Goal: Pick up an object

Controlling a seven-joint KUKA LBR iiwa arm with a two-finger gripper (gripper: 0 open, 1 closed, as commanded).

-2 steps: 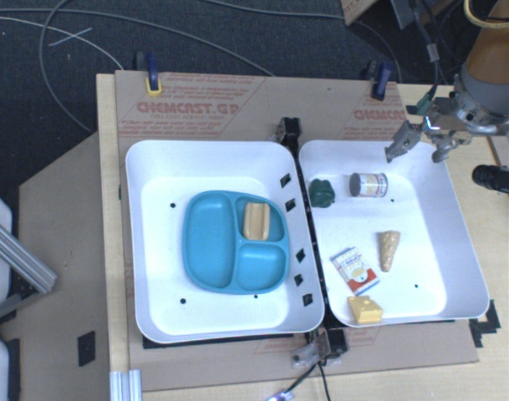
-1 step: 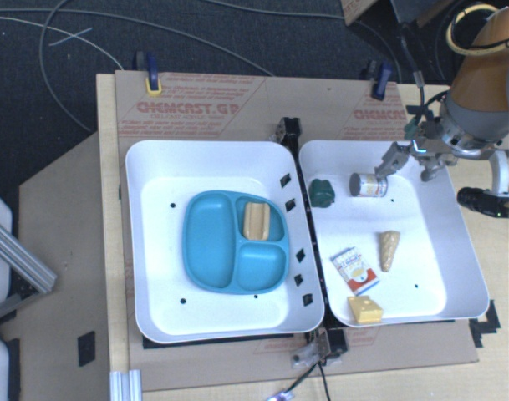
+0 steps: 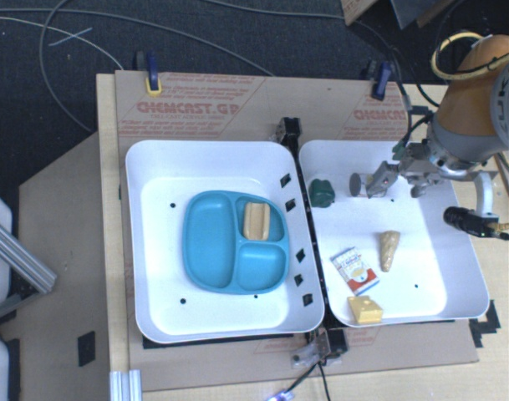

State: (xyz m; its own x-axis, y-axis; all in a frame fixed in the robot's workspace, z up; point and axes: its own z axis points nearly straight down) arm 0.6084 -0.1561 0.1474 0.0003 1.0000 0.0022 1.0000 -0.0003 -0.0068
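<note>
Arm enters from upper right of frame, orange band uppermost; gripper [image 3: 396, 182] low at right-centre, fingers [image 3: 378, 184] spread apart, nothing between them.

- The arm [image 3: 475, 98] has a rounded, bulbous casing, orange-tan on its upper part and grey lower down towards the wrist.
- A yellow cable [image 3: 455, 53] loops in a ring over the top of the orange part, with a thin dark cable beside it.
- Below the grey casing sits a paler, silvery round flange.
- The tool [image 3: 392, 180] is grey metal, built of small angular blocks and brackets with darker joints.
- A light grey, tube-like piece [image 3: 486, 192] hangs from the wrist.
- A black cylindrical part [image 3: 470, 219] with a small yellow mark sticks out sideways below it.
</note>
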